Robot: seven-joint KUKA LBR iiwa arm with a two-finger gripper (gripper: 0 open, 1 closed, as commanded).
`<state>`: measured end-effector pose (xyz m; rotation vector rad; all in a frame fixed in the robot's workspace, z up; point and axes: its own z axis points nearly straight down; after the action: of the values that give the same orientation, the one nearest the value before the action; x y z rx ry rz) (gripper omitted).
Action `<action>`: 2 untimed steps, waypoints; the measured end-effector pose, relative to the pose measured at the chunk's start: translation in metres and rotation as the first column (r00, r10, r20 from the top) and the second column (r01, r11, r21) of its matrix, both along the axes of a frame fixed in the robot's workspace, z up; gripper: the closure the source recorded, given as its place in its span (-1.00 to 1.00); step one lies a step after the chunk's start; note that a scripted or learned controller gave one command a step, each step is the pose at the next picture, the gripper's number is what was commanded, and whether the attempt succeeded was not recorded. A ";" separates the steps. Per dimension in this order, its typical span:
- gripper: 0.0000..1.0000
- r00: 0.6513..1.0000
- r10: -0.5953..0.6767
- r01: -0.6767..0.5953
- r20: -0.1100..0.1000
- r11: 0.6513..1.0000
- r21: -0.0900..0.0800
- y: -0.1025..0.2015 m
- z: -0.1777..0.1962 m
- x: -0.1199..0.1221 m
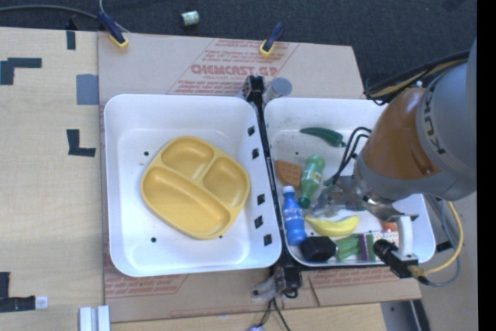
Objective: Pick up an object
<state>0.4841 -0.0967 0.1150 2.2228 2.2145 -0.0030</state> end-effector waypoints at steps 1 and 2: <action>-1.00 1.000 -0.004 0.004 0.003 1.000 -0.007 -0.003 0.001 0.000; -1.00 1.000 -0.008 0.009 0.014 1.000 -0.015 -0.008 -0.027 0.002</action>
<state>0.4859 -0.1048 0.0885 2.2173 2.1905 -0.0041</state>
